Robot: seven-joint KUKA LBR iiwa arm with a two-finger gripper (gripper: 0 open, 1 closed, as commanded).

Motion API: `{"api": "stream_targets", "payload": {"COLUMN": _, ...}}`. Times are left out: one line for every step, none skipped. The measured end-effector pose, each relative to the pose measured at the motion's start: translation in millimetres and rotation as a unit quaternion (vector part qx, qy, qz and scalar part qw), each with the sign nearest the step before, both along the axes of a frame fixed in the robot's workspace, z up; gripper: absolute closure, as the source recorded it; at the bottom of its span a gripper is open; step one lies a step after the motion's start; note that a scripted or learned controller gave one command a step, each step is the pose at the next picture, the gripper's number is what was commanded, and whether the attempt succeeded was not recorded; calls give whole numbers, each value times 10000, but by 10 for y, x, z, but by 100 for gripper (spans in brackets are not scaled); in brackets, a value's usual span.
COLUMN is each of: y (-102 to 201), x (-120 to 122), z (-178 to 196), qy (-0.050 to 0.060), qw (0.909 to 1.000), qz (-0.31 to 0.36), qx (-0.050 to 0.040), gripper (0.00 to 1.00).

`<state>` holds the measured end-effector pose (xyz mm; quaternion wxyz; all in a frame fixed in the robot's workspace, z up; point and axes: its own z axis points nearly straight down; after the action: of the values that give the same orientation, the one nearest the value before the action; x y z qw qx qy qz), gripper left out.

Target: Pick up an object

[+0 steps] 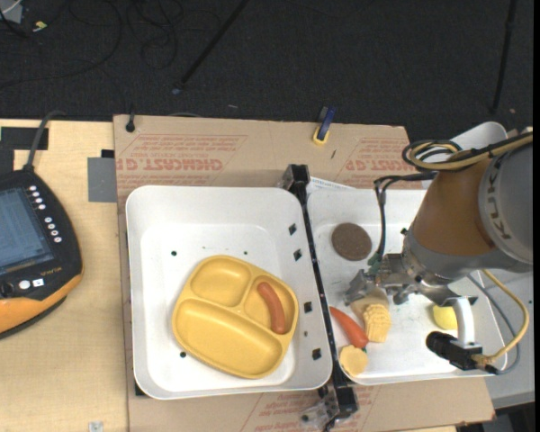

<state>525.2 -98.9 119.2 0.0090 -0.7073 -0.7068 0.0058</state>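
Observation:
In the right bin (391,372) lie a brown round disc (350,240), an orange carrot (348,326), a yellow corn cob (375,320), a pale yellow round piece (353,360) and a yellow item (445,316) near the arm. My gripper (371,285) hangs low over the bin, just above the corn cob and carrot. I see nothing held between its fingers. In the left bin (157,214) a yellow divided plate (225,331) carries a red sausage (273,304).
The arm's orange band (454,219) and grey body cover the right bin's right half. A black divider (308,268) runs between the bins. A teach pendant (18,250) lies on the bench at far left. Cables loop above the arm.

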Motion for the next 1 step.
{"api": "stream_targets", "payload": {"y": 119, "x": -78, "z": -280, "qy": -167, "qw": 9998, "qz": -37, "qx": -60, "gripper": 0}}
